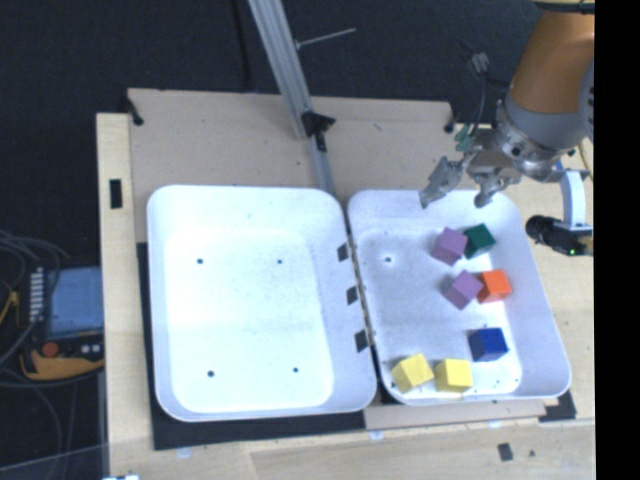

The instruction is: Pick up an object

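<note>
Above the right bin's (540,318) far rim, the claw (462,193) hangs with fingers apart, gripping nothing. Nearest, just below it inside the bin, lie a purple cube (449,245) and green cube (480,239), touching.

Seven small blocks (465,288) loose in rt bin (400,298), 2 purple, 2 yellow, green, orange, blue

We see a pale wooden bench (250,118) on dark floor (60,38), cables (25,268) trailing off its left edge.
</note>
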